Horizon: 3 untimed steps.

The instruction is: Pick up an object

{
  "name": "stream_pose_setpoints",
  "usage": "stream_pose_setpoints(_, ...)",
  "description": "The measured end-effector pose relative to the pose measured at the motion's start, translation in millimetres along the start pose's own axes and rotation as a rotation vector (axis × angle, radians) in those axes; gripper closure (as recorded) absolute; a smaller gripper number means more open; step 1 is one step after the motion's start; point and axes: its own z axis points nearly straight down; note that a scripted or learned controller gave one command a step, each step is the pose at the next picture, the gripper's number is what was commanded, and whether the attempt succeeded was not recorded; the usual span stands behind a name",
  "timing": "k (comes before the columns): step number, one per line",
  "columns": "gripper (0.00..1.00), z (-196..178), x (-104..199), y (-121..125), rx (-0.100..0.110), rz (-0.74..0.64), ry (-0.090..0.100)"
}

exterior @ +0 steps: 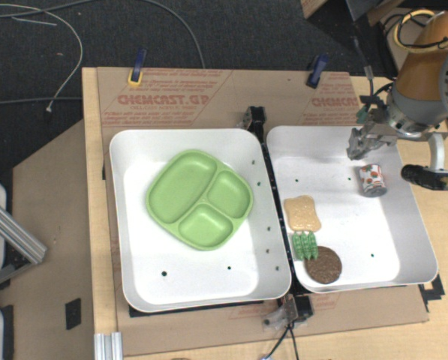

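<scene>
While two white bins (133,201) sit on cardboard (171,96) over dark carpet (43,51), gripper (362,145) state unclear.

two white bins (133,201), one green plate (199,199), four small objects (302,213)

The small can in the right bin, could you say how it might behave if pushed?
The can lies on its side, so it would probably roll. It looks small, likely light, and sits near the gripper on the bin's smooth floor, so it may slide.

Red print "CHEMCAST GP" on brown board (171,96) behind bins, repeated at right, partly legible.
</scene>
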Motion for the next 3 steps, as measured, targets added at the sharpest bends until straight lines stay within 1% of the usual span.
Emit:
stream_pose_setpoints(1,1.00,-46,1,7,-0.001,-0.001,0.000)
stream_pose_setpoints(2,1.00,-76,1,9,0.000,-0.001,0.000)
stream_pose_setpoints(3,1.00,-73,60,-14,0.008,-0.006,0.005)
